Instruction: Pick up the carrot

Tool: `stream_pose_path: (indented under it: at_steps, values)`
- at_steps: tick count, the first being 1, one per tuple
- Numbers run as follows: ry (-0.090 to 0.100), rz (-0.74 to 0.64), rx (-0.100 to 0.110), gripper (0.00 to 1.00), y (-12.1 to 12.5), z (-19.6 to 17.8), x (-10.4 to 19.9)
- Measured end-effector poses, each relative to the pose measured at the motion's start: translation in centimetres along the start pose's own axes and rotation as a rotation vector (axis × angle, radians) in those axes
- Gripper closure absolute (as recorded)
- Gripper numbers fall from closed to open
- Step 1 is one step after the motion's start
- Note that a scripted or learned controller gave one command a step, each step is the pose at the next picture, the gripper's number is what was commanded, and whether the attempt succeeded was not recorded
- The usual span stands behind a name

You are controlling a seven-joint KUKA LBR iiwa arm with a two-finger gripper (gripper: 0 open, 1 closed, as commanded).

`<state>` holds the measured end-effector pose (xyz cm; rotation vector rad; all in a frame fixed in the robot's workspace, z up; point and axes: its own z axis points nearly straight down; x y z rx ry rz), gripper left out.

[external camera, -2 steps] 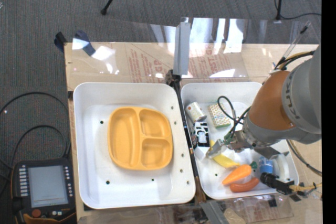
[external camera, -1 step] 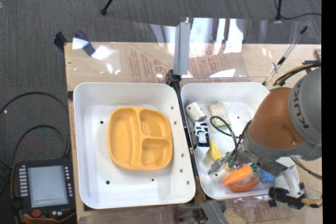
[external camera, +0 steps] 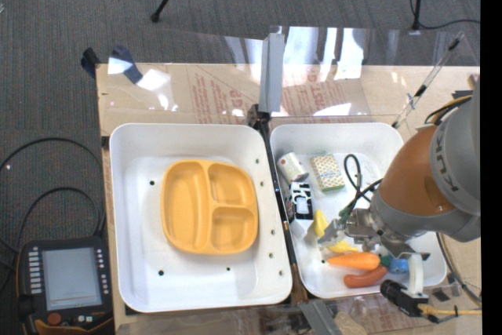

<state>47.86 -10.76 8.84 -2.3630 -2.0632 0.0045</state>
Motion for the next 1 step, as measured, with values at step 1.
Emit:
stream_pose_path:
  at_steps: [1]
  values:
    - [0.0, 0.145, -0.001, 0.0, 0.64, -4.59, -7.35]
